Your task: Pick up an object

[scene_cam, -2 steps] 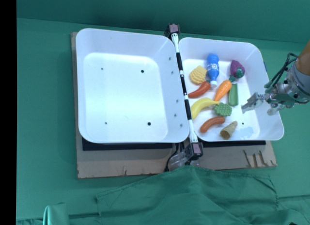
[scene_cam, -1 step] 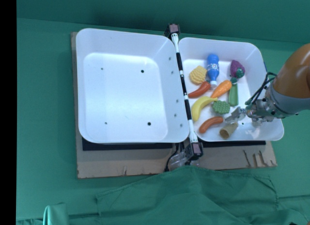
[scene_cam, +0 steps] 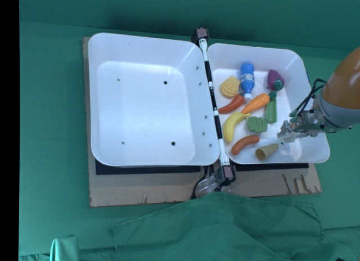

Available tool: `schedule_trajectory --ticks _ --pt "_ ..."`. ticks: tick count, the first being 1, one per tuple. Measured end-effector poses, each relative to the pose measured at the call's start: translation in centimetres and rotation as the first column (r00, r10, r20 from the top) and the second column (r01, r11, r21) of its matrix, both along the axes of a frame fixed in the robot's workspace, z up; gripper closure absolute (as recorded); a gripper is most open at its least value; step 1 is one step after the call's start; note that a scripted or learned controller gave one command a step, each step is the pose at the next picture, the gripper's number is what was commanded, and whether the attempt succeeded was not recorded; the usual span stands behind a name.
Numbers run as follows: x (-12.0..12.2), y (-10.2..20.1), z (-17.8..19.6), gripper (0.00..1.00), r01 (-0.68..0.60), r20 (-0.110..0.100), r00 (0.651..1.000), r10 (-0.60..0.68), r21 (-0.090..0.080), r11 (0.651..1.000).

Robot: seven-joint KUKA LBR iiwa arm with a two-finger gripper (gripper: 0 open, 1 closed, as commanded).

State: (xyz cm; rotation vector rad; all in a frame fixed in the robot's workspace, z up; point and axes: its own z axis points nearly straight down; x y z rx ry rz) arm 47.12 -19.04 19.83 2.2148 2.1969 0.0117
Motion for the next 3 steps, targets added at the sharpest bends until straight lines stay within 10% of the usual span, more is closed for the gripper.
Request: schedule_trajectory --ticks 3 --pt "1.3 0.0 -0.1 1.00 0.000 -0.002 1.000 0.000 0.002 1.000"
